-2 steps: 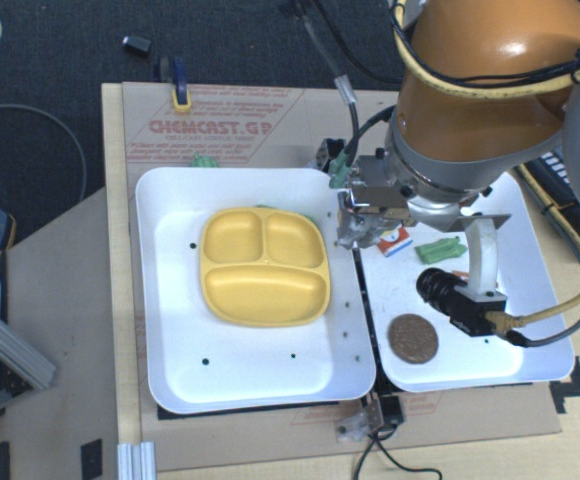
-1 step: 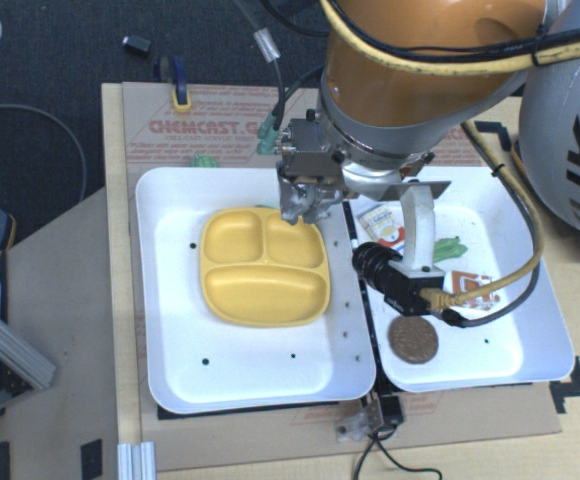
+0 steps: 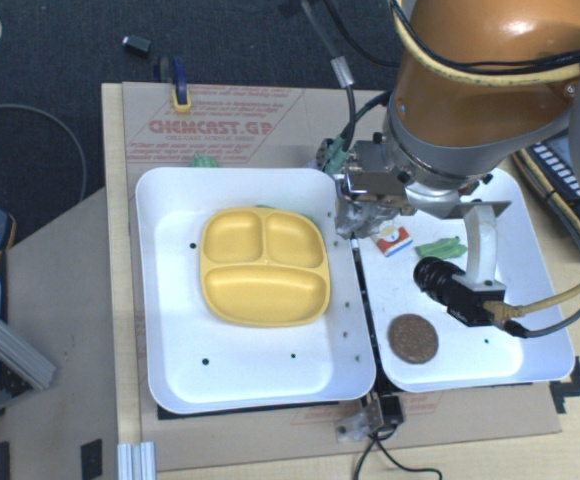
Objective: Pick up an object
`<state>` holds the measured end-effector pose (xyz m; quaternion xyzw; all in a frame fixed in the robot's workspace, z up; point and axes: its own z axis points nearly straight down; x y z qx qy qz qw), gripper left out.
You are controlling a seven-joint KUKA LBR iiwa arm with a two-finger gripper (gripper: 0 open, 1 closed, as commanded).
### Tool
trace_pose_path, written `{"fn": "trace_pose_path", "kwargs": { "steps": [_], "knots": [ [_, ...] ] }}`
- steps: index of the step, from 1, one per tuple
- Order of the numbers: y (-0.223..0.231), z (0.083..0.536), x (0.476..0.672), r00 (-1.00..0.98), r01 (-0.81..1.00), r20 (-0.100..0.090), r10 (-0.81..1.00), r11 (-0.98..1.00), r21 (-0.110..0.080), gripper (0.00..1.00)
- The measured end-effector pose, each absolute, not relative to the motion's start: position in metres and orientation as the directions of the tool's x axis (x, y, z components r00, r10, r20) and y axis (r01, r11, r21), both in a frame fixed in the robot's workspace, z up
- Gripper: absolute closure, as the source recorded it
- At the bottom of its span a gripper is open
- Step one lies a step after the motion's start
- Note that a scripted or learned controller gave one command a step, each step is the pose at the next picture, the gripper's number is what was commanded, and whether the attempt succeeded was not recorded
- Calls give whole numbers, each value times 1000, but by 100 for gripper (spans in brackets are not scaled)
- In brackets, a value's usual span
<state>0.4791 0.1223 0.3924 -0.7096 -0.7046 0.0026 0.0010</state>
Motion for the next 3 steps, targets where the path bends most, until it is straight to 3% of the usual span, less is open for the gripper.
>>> {"fn": "trace_pose_path", "kwargs": {
  "steps": [1, 2, 3],
  "knots": [
    [126, 405, 480, 1, 1000, 1, 1000, -1, 2, 100],
    [187, 428, 479, -7, 1000, 3, 1000, 7, 5, 100],
    [182, 437, 479, -1, 1000, 1, 1000, 1, 3, 100]
  ]
}}
